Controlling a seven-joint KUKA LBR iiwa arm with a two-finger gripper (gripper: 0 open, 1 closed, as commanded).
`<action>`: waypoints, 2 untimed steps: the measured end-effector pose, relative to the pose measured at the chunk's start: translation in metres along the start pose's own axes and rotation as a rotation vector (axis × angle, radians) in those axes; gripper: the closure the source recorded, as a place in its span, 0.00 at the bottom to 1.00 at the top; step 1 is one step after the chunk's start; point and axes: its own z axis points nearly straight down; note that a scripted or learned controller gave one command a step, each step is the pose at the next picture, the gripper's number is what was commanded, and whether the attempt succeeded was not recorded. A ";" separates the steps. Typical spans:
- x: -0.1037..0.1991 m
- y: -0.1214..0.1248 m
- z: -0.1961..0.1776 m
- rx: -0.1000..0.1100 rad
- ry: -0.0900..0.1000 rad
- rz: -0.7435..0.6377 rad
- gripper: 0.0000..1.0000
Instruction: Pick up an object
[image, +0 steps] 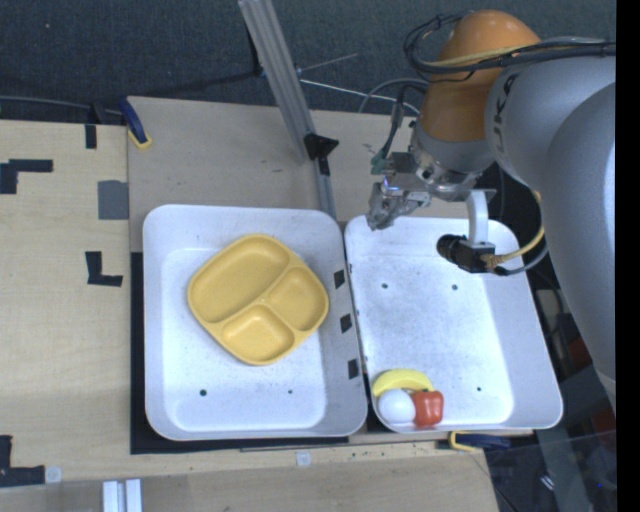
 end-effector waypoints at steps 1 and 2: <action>0.063 -0.010 -0.001 0.001 0.000 -0.002 1.00; 0.119 -0.003 0.008 0.000 -0.001 -0.001 1.00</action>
